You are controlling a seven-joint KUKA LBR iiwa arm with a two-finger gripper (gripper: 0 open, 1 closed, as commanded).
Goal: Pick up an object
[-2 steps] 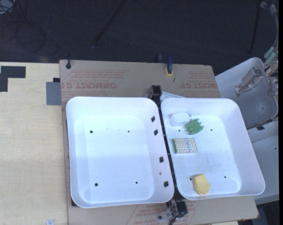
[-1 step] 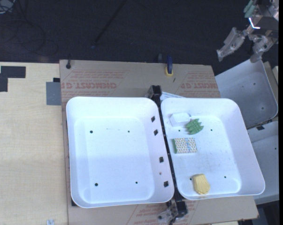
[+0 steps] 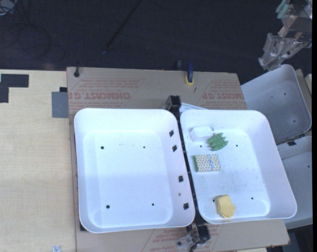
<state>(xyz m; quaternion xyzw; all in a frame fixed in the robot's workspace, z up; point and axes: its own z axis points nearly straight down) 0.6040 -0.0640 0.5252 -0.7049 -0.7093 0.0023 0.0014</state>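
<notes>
Sitting in the right bin (image 3: pixel 274 156) are four small candidates: a white block (image 3: pixel 201 132) near the back wall, a green leafy piece (image 3: pixel 218 141) just beside it, a flat patterned pad (image 3: pixel 207 163) toward the middle, and a yellow ridged piece (image 3: pixel 225 206) near the front edge. All look light, so weight is unlikely to matter. The yellow one stands well apart from the others and looks the plainest target; judging by its rounded, ribbed body it should be taken across its narrow width, where it may be slightly soft or squashy. The pad lies flat and would probably be hard to get under. The gripper (image 3: pixel 282 47) hangs high at the upper right, away from the bins; whether its fingers are apart I cannot tell.
</notes>
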